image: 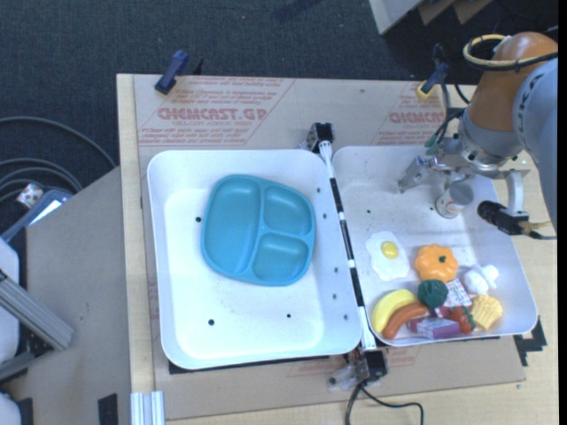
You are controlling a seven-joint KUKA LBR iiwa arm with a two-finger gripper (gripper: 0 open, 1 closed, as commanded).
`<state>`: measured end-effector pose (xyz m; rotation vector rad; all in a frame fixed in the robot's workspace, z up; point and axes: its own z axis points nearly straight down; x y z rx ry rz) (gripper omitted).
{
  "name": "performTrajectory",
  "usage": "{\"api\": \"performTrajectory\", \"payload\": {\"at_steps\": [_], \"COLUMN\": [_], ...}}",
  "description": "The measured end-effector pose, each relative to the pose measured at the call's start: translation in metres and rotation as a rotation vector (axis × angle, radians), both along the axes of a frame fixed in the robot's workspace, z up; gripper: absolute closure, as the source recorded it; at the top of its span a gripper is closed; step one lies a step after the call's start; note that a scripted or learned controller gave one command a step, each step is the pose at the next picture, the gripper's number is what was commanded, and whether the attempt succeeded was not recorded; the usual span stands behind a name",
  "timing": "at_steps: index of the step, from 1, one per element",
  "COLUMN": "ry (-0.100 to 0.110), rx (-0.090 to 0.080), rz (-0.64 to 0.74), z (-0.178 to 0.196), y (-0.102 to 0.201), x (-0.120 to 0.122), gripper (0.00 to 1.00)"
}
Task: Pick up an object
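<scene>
Bench with two white bins (168,237), end effector (438,177) over right bin

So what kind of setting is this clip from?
Most likely a robot lab workbench, not a kitchen: two white bins clamped on a board, plastic toy food heaped in the right one, loose cables on dark carpet.

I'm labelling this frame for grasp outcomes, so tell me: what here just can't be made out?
- Gripper: seen from above over the right bin; too small and blurred to tell its finger state.
- Toy pile in the right bin's near corner: items overlap, so the ones beneath the banana and the green piece are unidentifiable.
- Arm: cut off by the right edge.
</scene>
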<state>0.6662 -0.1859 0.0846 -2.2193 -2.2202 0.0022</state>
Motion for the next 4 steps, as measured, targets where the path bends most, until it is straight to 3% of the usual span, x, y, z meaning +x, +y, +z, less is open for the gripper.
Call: {"api": "performTrajectory", "payload": {"at_steps": [1, 2, 3, 4], "ry": [-0.003, -0.002, -0.006, -0.005], "rx": [-0.003, -0.003, -0.004, -0.005], "rz": [0.001, 0.001, 0.001, 0.001], "z": [0.011, 0.011, 0.022, 0.021], "y": [0.000, 0.000, -0.001, -0.001], "x": [0.001, 0.001, 0.002, 0.001], "gripper": [1.00, 0.00, 1.00, 0.00]}}
